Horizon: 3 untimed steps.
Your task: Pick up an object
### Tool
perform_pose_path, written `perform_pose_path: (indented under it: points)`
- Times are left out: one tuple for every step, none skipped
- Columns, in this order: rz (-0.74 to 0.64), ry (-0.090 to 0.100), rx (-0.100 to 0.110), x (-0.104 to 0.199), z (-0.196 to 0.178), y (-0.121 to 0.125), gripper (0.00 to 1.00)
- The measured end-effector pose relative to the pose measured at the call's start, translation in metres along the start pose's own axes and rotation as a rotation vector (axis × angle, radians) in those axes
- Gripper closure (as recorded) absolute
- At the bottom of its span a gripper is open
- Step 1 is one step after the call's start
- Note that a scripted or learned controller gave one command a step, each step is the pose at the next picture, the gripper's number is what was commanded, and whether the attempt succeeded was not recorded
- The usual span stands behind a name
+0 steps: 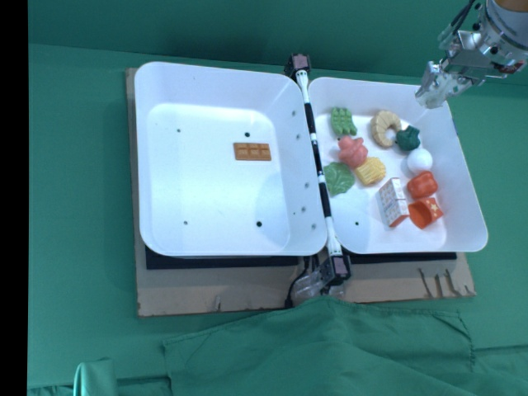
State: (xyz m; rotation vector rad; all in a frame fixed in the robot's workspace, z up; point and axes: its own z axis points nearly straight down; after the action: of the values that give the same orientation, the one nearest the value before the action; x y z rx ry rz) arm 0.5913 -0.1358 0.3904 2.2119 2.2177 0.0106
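Green cloth over the bench (pixel 74 221), with a sheet of brown cardboard (pixel 214 299) under two shallow white bins set side by side. Between the bins, a black-and-white striped bar (pixel 318 167) running from the far edge to the near edge.

Left bin (pixel 165 89): one small orange-brown chocolate-bar-shaped block (pixel 252 151), lying flat near the middle, slightly toward the right wall.

Right bin (pixel 462 213): a cluster of small toy foods. Dark green leafy piece (pixel 343 121) at the far left of the group. Tan ring-shaped piece (pixel 384 128) beside it, touching a dark green lump (pixel 407 139). Pink-red piece (pixel 352 151) near the middle, just beside a yellow block (pixel 370 171). Light green leaf shape (pixel 337 177) close to the dividing bar. White ball (pixel 419 159) above a red-orange piece (pixel 422 185). White and red carton (pixel 393 202) lying tilted, next to an orange cup-like piece (pixel 425 213) at the near end.

Gripper (pixel 432 91) at the upper right, hovering over the far right corner of the right bin, above and apart from the toys, nothing seen between its fingers. Whether open or closed: cannot tell. Grey arm (pixel 495 31) entering from the top right corner.
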Motion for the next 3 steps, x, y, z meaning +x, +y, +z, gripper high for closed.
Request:
perform_pose_path:
  points:
    - [-0.001, 0.002, 0.001, 0.065, -0.03, -0.011, 1.0]
    - [0.0, 0.002, 0.002, 0.113, -0.061, -0.029, 1.0]
    - [-0.002, 0.005, -0.001, 0.18, -0.126, -0.077, 1.0]
